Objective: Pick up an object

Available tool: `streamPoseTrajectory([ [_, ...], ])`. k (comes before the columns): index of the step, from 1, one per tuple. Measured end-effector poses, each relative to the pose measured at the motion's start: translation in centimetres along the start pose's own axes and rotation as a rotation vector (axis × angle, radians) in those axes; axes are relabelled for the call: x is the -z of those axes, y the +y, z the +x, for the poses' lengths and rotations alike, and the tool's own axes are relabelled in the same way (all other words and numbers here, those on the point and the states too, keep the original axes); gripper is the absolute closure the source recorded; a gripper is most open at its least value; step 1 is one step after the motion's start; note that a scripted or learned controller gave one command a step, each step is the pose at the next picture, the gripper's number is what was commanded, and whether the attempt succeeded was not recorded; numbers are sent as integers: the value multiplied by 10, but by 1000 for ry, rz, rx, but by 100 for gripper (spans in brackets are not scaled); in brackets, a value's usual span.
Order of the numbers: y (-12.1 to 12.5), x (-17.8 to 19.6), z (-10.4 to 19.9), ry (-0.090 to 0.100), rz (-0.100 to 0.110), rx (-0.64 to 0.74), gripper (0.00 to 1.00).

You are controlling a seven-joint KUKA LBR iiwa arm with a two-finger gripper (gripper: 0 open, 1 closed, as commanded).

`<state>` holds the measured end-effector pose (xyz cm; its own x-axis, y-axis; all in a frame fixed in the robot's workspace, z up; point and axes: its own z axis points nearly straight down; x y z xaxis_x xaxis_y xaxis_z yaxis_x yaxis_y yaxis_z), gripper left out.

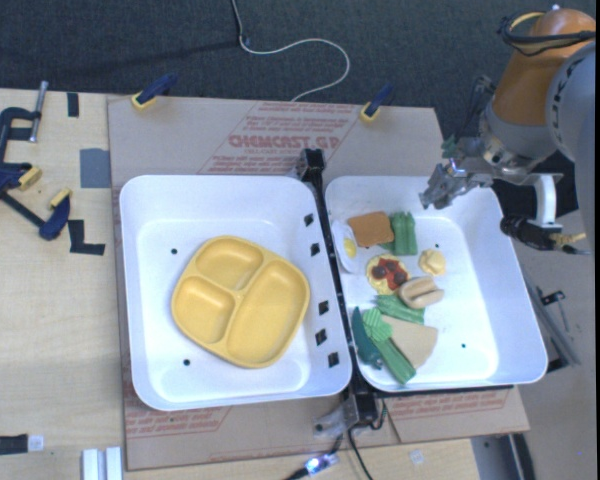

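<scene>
On the surface (90, 268), the left bin (140, 268) holds a yellow sectioned plate (240, 300) lying flat in its middle, likely a place to set things down. The right bin (500, 298) keeps the toy food heaped toward its left wall: a brown toast piece (370, 229), green pieces (404, 234), a small pizza (387, 271) and a tan wedge (415, 343), any of them a fair pick. The gripper (438, 190) hangs over that bin's upper rim, apart from the heap; I cannot tell how it is set, and nothing shows in its grasp.
</scene>
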<state>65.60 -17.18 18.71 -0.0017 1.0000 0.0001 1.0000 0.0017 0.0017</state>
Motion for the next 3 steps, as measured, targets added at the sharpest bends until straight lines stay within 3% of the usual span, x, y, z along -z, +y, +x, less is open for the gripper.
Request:
streamPoseTrajectory([
  [1, 1, 40, 1, 0, -1, 0, 100],
  [3, -44, 48, 114, 1, 5, 4, 100],
])
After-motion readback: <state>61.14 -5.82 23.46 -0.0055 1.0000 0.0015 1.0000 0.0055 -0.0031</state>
